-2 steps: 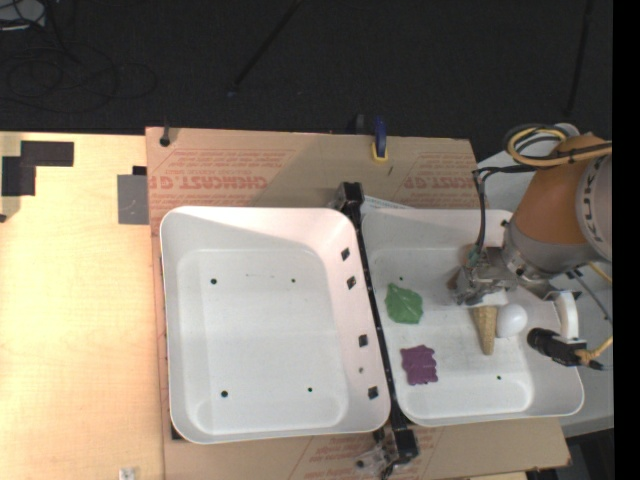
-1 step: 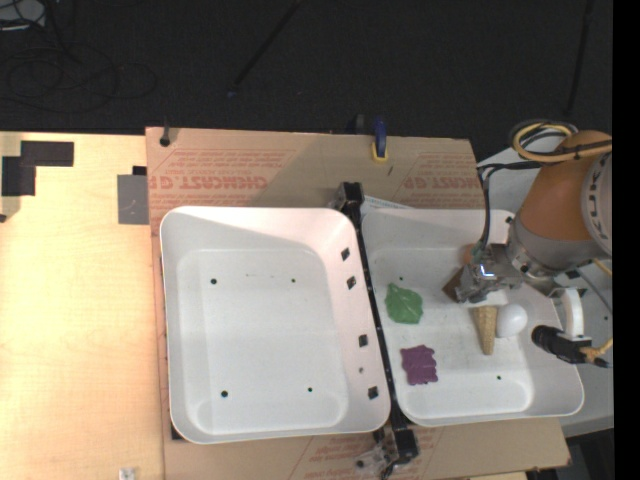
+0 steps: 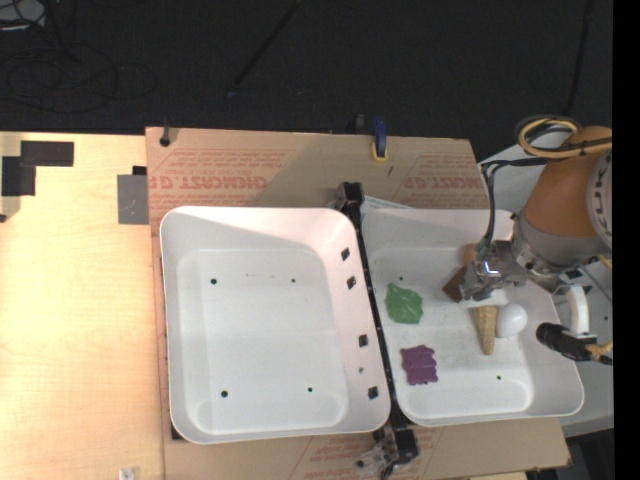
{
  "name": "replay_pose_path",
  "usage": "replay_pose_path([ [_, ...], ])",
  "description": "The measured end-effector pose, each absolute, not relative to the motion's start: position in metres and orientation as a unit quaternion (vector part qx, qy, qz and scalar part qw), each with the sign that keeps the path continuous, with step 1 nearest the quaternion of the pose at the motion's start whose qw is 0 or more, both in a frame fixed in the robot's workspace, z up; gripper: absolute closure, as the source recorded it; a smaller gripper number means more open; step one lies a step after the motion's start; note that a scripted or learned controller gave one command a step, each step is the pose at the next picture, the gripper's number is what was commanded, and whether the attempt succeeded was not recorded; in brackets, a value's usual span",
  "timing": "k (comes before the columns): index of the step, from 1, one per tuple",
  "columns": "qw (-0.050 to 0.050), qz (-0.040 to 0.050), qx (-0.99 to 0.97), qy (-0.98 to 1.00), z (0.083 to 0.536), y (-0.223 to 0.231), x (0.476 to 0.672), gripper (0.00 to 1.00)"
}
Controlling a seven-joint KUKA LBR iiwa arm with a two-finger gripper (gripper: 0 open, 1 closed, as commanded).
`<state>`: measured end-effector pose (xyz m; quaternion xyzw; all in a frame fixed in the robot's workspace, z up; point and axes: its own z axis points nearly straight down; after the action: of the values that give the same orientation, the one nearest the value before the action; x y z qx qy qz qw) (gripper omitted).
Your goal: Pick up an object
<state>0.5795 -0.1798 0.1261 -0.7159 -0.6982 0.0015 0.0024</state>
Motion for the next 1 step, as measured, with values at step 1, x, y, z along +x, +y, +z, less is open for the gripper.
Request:
replay_pose_path([
  [1,0.002,0.0014,-0.718,-0.697,0.1354,-0.182,0.5789,1.0],
])
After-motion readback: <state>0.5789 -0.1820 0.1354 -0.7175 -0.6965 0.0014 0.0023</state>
